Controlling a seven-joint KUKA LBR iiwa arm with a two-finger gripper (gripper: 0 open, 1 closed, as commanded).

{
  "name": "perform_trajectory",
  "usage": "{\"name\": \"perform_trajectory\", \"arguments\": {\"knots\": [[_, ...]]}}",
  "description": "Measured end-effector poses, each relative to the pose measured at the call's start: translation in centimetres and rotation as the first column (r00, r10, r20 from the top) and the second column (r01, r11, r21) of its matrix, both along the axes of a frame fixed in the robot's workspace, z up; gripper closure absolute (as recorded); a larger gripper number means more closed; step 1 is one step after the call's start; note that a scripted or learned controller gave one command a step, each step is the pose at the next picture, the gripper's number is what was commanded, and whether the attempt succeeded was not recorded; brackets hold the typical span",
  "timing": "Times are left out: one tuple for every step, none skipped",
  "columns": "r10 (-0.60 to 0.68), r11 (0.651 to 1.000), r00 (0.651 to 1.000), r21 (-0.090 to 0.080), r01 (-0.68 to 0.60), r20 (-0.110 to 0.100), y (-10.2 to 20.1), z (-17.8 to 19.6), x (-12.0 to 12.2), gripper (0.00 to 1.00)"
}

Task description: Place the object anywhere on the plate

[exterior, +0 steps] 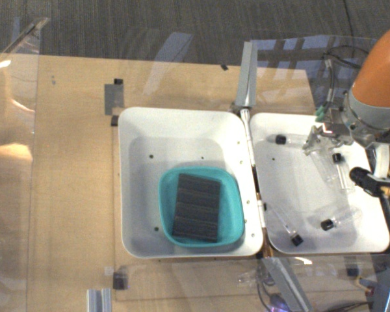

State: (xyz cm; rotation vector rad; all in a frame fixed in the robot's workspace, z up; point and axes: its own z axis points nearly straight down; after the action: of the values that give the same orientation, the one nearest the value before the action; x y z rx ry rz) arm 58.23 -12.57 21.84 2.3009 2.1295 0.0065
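**Dark ridged block lying on teal plate, left bin; arm over right bin**

Table (65, 174): light wood, two shallow white bins side by side, a grey metal bar running up from the seam between them.

Left bin (136, 142): holds a teal plate (231, 203), square with rounded corners, in the lower right part of the bin floor. A dark grey ridged block (197, 207) lies flat on the plate, long axis running near-to-far and slightly tilted, wholly inside the plate's rim. Nothing touches the block.

Right bin (377, 236): holds several clear tubes with black caps. One black cap (280, 138) lies near the far left corner, one capped tube (290, 231) along the near left side, another cap (326, 224) near the bin's middle front, and one cap (338, 157) close under the arm.

Arm: enters from the right; the orange band (382, 67) and grey wrist are over the far right corner of the right bin. The hand (315, 138) is a pale metal part reaching left from the wrist over the bin's far edge, well apart from the plate and block. Finger opening: cannot tell. Nothing is visibly held.
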Motion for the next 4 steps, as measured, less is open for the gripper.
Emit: {"name": "perform_trajectory", "arguments": {"knots": [[0.209, 0.978, 0.978, 0.002, -0.209, -0.005, 7.7, -2.7, -3.8, 1.00], [0.307, 0.952, 0.952, 0.002, -0.307, -0.003, 15.6, -3.4, -5.1, 1.00], [0.307, 0.952, 0.952, 0.002, -0.307, -0.003, 15.5, -3.4, -5.1, 0.00], [0.309, 0.951, 0.951, 0.001, -0.309, 0.004, 15.6, -2.3, -4.9, 1.00]]}}
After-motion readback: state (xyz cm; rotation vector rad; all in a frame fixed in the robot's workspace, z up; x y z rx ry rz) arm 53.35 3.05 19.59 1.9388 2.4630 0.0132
